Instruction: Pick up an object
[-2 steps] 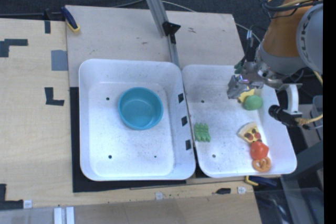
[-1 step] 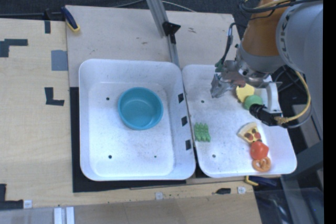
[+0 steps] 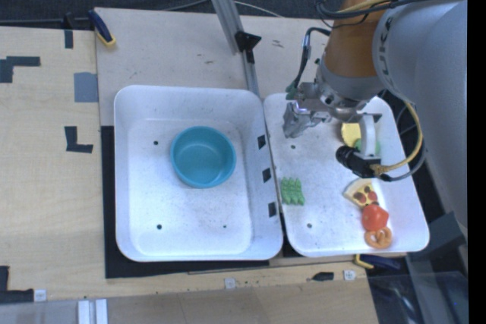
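My gripper (image 3: 296, 125) hangs over the upper left part of the right bin (image 3: 326, 228), fingers pointing down, with nothing seen between them. Below it on the bin floor lies a small green ridged block (image 3: 292, 191). Along the right side of the same bin sit a yellow piece (image 3: 350, 134), partly hidden behind the wrist, a pizza-slice toy (image 3: 361, 194), a red tomato-like thing (image 3: 374, 218) and an orange pretzel-like ring (image 3: 379, 237). A blue bowl (image 3: 203, 155) stands in the left bin (image 3: 144, 235).
A slanted metal pole (image 3: 224, 0) crosses above the bins' upper edge. A blue-and-yellow clamp (image 3: 102, 28) sits at the bench's upper left. The arm's bulk covers the upper right corner of the right bin.
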Controlling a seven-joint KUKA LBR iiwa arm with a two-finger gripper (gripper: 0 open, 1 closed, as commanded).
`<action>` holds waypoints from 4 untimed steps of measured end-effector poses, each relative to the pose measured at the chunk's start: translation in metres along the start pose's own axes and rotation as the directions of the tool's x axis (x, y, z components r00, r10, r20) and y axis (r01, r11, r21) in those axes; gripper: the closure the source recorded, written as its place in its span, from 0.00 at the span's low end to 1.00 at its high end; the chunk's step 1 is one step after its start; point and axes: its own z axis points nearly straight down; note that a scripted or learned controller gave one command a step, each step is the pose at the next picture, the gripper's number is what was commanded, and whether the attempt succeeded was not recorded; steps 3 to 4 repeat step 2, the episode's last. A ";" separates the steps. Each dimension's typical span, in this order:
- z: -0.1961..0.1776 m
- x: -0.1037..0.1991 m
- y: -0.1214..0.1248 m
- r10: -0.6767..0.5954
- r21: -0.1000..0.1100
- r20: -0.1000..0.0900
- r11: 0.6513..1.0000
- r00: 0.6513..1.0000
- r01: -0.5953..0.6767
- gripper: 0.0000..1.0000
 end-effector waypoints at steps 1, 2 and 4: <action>-0.002 0.043 0.024 -0.001 0.000 0.000 1.000 1.000 0.001 1.00; -0.011 0.088 0.046 -0.001 0.000 0.000 1.000 1.000 0.001 1.00; -0.011 0.088 0.046 -0.001 0.000 0.000 1.000 1.000 0.001 1.00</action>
